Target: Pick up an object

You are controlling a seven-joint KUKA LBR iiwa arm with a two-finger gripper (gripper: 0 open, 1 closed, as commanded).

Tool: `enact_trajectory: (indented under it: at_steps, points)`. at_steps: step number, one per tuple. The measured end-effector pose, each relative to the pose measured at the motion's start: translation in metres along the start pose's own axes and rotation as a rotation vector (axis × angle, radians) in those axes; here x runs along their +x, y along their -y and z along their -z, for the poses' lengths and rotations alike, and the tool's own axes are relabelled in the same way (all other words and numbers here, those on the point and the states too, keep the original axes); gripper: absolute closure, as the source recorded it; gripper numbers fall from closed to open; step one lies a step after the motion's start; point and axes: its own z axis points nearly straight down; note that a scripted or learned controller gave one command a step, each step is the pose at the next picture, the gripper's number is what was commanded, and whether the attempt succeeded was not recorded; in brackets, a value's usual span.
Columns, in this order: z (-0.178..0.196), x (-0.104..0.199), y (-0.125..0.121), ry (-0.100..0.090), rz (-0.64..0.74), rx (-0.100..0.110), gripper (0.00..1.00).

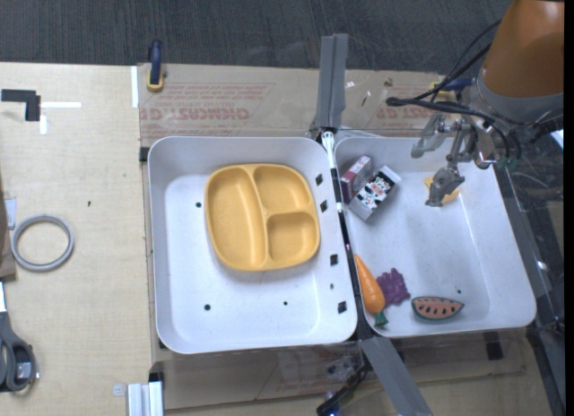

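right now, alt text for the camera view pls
The gripper hangs over the right bin near a small yellow object, with a carrot, grapes and watermelon slice below. The left bin holds a yellow divided plate.

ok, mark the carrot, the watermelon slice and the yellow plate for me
carrot [369, 285], camera view, middle of its orange body
watermelon slice [438, 307], camera view, centre of the red flesh
yellow plate [231, 217], camera view, floor of its large left compartment

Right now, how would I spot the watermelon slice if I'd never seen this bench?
Look in the right-hand white bin, along its near edge. The watermelon slice lies there, right of the carrot and purple grapes; it alone is a red half-moon with dark seeds.
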Motion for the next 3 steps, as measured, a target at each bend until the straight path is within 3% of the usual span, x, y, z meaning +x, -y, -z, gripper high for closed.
enact_trajectory:
  at_steps: [1,2,3]
  points:
    - [-0.063,-0.025,-0.027,0.000,-0.197,0.000,0.00]
    - [-0.126,-0.022,-0.016,-0.001,-0.476,0.001,0.00]
    - [-0.115,-0.023,-0.010,0.007,-0.478,0.008,1.00]
